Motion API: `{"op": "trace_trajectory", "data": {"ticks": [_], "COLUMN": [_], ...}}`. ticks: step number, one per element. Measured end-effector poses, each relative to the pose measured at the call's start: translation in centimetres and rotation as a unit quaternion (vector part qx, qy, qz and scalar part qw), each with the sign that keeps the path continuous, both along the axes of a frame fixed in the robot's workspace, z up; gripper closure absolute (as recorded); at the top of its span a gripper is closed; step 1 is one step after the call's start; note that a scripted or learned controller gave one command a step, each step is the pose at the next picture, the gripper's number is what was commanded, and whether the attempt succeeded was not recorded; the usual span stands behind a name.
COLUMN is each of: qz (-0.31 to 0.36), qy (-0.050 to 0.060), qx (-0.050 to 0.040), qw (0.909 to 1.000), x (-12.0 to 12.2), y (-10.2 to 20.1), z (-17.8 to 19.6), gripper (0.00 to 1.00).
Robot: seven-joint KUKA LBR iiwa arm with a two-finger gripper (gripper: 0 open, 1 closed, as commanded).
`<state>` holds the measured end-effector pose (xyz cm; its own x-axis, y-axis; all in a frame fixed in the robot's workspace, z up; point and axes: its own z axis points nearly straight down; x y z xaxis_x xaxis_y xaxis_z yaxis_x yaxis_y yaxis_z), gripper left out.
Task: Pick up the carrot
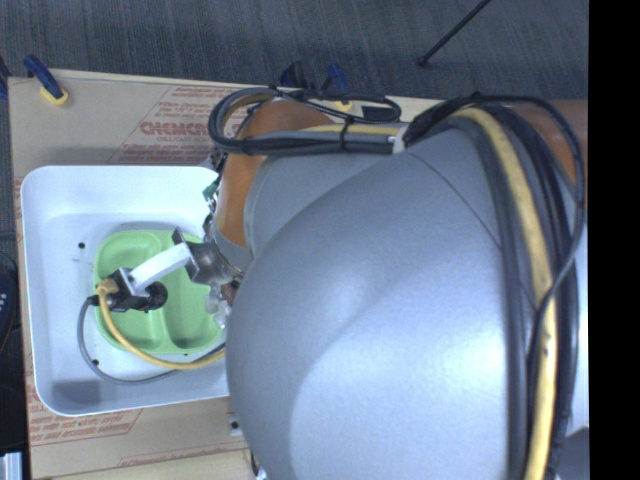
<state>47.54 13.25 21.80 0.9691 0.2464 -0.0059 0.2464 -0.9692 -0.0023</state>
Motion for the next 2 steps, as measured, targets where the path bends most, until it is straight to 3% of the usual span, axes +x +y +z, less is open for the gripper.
{"op": "trace_trajectory", "data": {"ticks": [1, 2], "qz": [-0.001, -0.016], "qy": [-0.001, 0.001], "qx": [0.0001, 0.0006], "qw": [1.0000, 0.9999], "x": [6.2, 8.6], "y": [-0.8, -6.7], "z": [8.0, -2.8], "gripper": [1.00, 1.00]}}
